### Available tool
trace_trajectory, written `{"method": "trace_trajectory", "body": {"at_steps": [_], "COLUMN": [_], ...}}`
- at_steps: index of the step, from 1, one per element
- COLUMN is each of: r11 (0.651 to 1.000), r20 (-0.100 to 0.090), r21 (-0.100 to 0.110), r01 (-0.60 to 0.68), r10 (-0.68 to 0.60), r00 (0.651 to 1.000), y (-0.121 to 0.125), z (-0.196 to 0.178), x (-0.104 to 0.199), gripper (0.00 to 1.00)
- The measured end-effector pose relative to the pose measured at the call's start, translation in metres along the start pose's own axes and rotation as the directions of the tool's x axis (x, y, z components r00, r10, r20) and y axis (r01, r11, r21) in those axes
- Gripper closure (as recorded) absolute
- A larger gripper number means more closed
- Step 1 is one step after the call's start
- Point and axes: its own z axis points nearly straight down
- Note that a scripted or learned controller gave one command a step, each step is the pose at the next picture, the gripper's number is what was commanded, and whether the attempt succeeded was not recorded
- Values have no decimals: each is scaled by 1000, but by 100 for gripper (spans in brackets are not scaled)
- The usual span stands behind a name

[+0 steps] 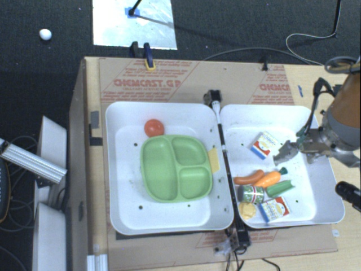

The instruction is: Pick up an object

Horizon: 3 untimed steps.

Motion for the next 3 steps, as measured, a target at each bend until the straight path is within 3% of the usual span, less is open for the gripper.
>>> {"method": "trace_trajectory", "body": {"at_steps": [1, 2, 3], "r11": [1000, 1000, 1000], "r20": [0, -1, 1], "r21": [2, -5, -7], "r01": [-2, 0, 0], "r10": [2, 0, 1], "r00": [1000, 1000, 1000], "y": [-6, 28, 28], "z": [115, 170, 162], "x": [-18, -12, -13], "gripper": [0, 0, 100]}}
